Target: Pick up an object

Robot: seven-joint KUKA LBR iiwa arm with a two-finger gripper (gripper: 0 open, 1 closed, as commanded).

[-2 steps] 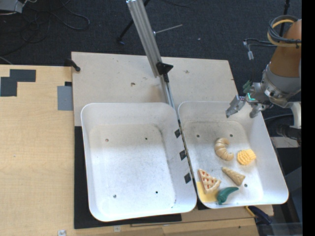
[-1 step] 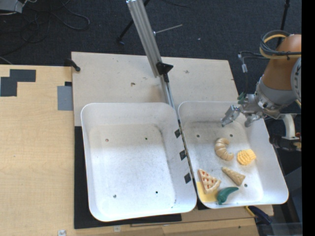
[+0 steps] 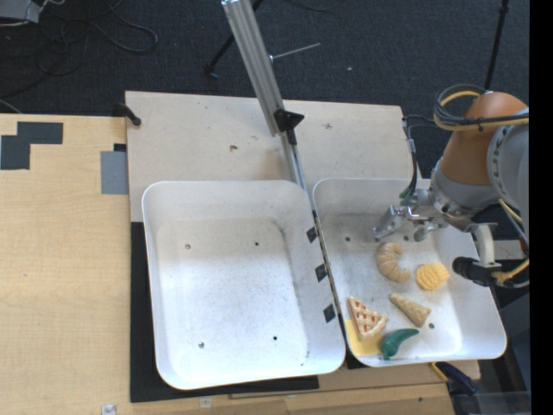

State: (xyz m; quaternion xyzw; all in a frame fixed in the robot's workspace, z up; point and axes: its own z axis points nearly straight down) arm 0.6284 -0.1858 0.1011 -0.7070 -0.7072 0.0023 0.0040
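My gripper [image 3: 403, 231] hangs low in the right bin [image 3: 341, 201], near its back half, with the grey arm and orange band rising to the right. Its fingers are open and spread sideways, with nothing between them. Just in front of it lies a tan croissant [image 3: 394, 262], a short gap from the fingertips. A yellow ridged piece [image 3: 432, 276] sits to the croissant's right. Nearer the front lie a tan cone [image 3: 410, 308], a waffle-patterned wedge [image 3: 366, 316] and a green pepper [image 3: 397, 341].
The left bin [image 3: 164, 232] stands beside the right one, with a divider of black clips [image 3: 318, 271] between them. A slanted metal rail [image 3: 259, 76] rises behind the bins. Cables [image 3: 484, 271] hang off the arm at the right bin's edge.
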